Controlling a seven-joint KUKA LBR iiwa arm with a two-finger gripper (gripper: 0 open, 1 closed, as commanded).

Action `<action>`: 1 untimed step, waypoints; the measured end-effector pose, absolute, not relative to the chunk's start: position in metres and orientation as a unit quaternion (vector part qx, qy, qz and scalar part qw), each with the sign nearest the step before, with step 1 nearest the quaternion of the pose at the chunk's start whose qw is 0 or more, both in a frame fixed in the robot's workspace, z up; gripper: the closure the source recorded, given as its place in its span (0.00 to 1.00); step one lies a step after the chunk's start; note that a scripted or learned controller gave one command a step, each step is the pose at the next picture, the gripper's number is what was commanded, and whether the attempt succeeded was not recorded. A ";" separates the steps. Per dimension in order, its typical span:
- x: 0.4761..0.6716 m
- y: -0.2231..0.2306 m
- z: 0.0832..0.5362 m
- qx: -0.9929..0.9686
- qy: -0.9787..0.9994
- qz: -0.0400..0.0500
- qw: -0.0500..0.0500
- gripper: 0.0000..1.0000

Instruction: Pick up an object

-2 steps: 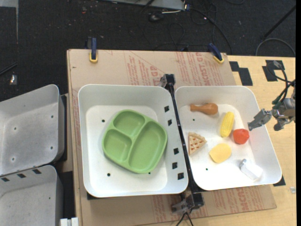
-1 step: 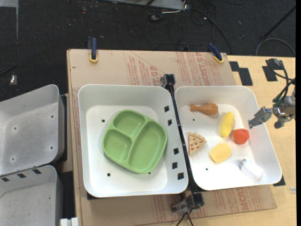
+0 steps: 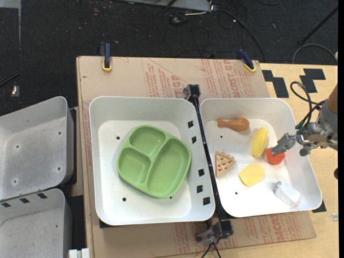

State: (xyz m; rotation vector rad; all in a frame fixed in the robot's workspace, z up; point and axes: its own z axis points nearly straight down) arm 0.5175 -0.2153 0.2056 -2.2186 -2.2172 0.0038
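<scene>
Down at the near edge of the right bin point(image 3: 301, 198) we see a small clear-white block point(image 3: 285, 192), the closest thing to us. Next to it, a little farther in, lies a yellow cheese piece point(image 3: 251, 174), and just beside that a waffle slice point(image 3: 224, 163). Farther back sit a yellow corn cob point(image 3: 260, 141) and a brown chicken leg point(image 3: 234, 124). We also see a small red thing point(image 3: 275, 157) near the right wall, and it looks like the one we are after. Our gripper point(image 3: 287, 142) comes in from the right side and hangs just above and touching or almost touching that red thing; we cannot be sure which. We cannot tell if the hand is released or clenched, because it is too small and dark to read. We do not see anything caught in it. Over in the left bin point(image 3: 102, 117) rests a green plate with three parts point(image 3: 155, 161), well apart from all the food. To do this step well, we think we should center over the red thing, go straight down, keep away from the corn close by, and squeeze softly before lifting slowly.
</scene>
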 end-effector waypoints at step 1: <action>0.517 -0.220 0.161 -0.708 -0.707 0.001 0.002 0.00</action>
